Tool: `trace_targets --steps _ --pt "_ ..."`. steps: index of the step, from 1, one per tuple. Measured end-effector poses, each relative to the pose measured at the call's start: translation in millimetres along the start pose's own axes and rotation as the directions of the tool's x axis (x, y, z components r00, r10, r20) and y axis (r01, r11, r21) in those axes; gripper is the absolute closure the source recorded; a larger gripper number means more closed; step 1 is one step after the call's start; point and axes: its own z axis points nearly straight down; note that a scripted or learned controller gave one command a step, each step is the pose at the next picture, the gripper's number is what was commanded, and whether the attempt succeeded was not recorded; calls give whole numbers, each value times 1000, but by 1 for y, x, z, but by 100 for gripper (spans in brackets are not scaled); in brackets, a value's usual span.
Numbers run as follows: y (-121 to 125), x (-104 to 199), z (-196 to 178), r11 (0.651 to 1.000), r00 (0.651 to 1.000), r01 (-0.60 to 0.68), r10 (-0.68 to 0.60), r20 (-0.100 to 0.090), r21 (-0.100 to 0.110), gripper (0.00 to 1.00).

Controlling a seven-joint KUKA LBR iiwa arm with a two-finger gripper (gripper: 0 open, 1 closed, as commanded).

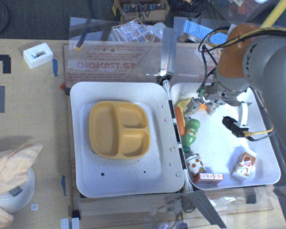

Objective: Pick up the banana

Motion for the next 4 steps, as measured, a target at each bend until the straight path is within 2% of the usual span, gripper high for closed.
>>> trace_targets --steps 1,2,3,4 --pt "6 -6 1 951 952 -307 307 3 -40 0" --pt "6 -3 1 954 955 -297 297 4 -39 0" --pt "2 -5 1 997 997 76 -75 16 -21 0" --pt "-2 -13 1 965 965 262 -262 13 -6 0"
